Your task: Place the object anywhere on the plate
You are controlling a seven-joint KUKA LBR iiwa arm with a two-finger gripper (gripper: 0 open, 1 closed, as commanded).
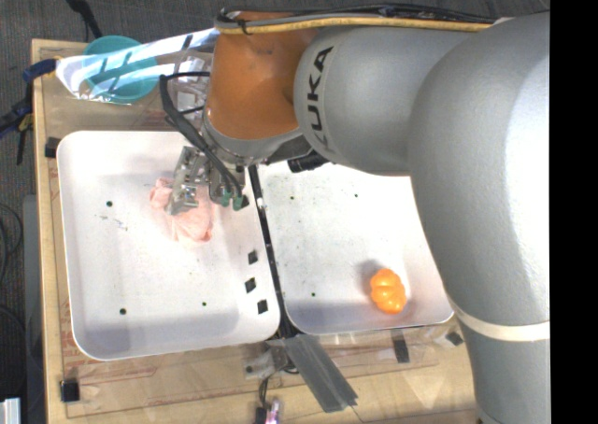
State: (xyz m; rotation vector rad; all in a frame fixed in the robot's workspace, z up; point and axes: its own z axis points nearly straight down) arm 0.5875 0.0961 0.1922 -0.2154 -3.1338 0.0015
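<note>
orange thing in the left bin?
No. The orange object lies in the right bin, near its front right corner.

My fingers (pixel 192 190): down in the left bin (pixel 93 319), right over the pink object (pixel 190 217)
Pink object: crumpled, lying on the left bin's floor
Orange object (pixel 388 289): in the right bin (pixel 318 226), near its front edge
Teal dish (pixel 117 72): on the bench (pixel 159 385), behind the left bin
</note>
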